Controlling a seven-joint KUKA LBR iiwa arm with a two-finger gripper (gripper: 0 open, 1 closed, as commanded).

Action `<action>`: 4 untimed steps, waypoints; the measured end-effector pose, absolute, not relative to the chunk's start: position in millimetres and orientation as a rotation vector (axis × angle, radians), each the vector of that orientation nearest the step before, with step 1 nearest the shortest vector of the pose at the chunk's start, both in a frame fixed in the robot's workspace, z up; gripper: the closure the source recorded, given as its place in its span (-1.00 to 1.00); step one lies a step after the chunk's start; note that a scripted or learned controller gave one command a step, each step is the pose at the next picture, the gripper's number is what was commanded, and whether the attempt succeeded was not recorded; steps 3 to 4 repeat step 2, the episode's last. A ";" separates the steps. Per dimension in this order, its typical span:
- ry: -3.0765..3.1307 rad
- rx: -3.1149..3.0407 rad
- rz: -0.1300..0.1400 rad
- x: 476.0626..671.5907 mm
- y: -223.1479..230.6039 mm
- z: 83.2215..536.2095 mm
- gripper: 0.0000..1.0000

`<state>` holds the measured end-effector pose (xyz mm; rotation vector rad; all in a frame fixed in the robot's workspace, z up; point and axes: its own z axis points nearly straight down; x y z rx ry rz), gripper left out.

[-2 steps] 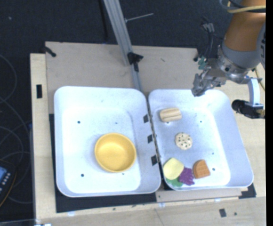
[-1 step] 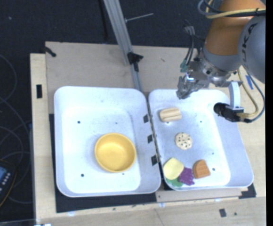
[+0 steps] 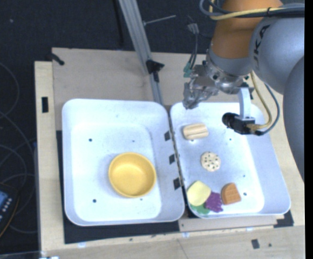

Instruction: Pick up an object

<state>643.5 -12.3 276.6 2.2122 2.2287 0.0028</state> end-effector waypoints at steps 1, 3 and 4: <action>2.228 2.216 -0.002 649.8 32.4 260.8 1.00; 2.230 2.215 -0.001 645.5 78.8 261.1 1.00; 2.230 2.215 -0.001 645.5 78.8 261.1 1.00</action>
